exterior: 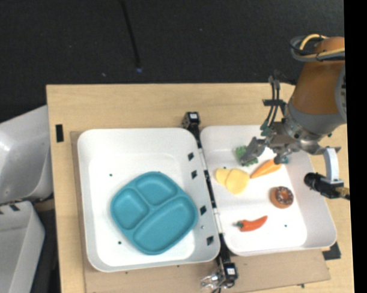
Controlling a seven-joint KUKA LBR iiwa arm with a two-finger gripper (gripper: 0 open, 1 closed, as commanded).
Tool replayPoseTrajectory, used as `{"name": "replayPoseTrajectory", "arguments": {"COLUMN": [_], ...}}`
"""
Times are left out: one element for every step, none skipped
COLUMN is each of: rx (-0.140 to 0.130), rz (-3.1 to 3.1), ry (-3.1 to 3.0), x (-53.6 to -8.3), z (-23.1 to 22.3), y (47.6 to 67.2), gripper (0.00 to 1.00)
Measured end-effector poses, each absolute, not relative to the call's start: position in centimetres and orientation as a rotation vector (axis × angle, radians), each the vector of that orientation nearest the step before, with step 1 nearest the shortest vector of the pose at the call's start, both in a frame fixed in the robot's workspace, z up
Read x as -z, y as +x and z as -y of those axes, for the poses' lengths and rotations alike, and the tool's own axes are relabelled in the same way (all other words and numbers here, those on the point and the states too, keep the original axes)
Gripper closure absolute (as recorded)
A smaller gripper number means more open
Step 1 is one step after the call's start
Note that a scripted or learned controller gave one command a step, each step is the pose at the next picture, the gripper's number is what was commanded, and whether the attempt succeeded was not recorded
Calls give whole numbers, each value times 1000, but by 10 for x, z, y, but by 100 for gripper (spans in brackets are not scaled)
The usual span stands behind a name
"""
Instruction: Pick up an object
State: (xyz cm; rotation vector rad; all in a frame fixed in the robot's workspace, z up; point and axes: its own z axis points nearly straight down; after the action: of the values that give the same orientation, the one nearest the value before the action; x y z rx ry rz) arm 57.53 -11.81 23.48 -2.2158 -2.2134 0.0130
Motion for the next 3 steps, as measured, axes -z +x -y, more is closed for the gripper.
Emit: {"name": "replayPoseTrajectory", "arguments": {"rx": [0, -6, -5], "rz": [2224, 2219, 2217], "ry": [-2220, -2220, -2221], "x": [-242, -182, -132], "z": [118, 113, 107], "y": [578, 572, 565], "gripper": [0, 0, 0]}}
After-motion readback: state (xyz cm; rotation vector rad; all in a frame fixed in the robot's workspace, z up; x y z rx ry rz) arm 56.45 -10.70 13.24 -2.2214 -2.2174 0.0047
